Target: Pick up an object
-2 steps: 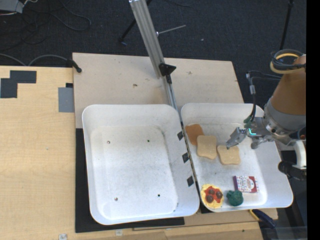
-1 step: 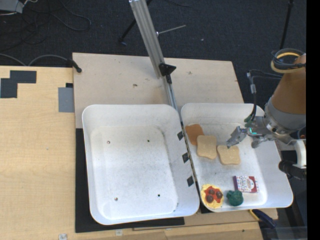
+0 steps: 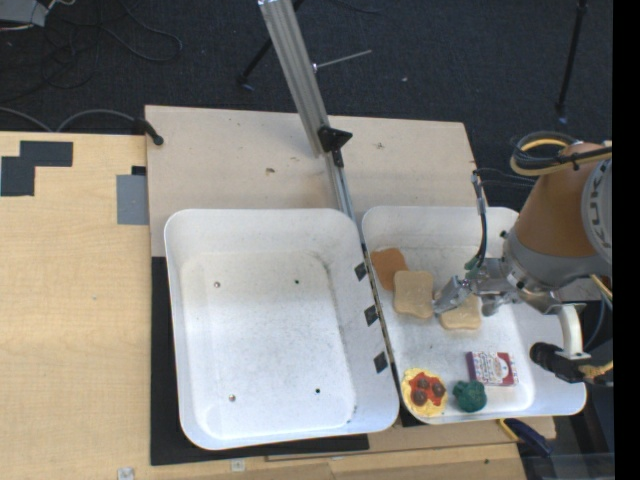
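The right bin (image 3: pixel 440 230) holds several small things. An orange-brown piece (image 3: pixel 389 262) lies near its left wall, with a tan bread-like slice (image 3: pixel 413 294) just below it. A second tan piece (image 3: pixel 462 317) lies right under my gripper (image 3: pixel 462 296), which hangs low over the bin's middle. A purple and white packet (image 3: pixel 491 369), a green lump (image 3: pixel 470 396) and a yellow disc with red spots (image 3: pixel 425 390) sit along the front edge. The grey arm with its orange band (image 3: pixel 556 218) reaches in from the right.
The left bin (image 3: pixel 260 323) sits beside the right one, with black clips along the shared wall. A slanted metal rail (image 3: pixel 300 78) rises behind the bins. Cables lie on the dark floor at the back and the right.
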### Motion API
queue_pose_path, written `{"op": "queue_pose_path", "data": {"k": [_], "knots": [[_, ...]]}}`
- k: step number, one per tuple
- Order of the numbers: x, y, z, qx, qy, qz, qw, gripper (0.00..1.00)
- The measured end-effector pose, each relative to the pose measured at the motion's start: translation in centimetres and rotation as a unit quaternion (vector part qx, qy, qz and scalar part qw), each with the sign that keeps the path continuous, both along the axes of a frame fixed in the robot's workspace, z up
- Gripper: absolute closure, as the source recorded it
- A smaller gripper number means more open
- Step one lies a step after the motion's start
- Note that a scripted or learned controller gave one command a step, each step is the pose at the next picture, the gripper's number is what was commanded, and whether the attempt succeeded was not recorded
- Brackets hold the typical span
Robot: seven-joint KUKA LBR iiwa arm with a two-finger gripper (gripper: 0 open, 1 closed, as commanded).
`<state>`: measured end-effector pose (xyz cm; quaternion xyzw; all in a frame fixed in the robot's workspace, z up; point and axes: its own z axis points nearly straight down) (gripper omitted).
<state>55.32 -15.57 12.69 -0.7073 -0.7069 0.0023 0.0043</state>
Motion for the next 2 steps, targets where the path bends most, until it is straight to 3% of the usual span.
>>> {"op": "queue_pose_path", "data": {"k": [1, 2], "knots": [[0.3, -0.1, -3.0, -0.0018, -0.007, -0.001, 1.0, 0.0], [0.4, -0.2, -1.9, -0.0018, -0.008, -0.003, 1.0, 1.0]]}}
